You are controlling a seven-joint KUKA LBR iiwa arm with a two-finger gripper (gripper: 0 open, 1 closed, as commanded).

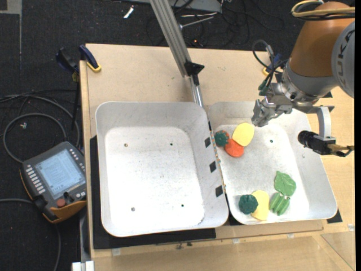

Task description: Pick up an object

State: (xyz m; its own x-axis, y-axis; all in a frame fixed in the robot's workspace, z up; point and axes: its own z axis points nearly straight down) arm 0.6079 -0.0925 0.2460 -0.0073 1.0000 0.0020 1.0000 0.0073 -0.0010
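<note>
The claw (260, 117) hangs over the right shallow white bin (307, 168), just beside the round yellow soft toy (243, 133), likely lining up a grasp; whether it is wide or narrow I cannot tell. Nothing sits visibly in it.

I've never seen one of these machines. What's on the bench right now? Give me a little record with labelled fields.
arm: grey and orange, reaching in from the right
gripper: above the far end of the right bin, near the yellow piece
far group: yellow piece, orange piece, dark green piece, close together
near group: dark green ball, yellow block, two light green pieces
left bin: white, beside the right bin
held: nothing visible
</note>
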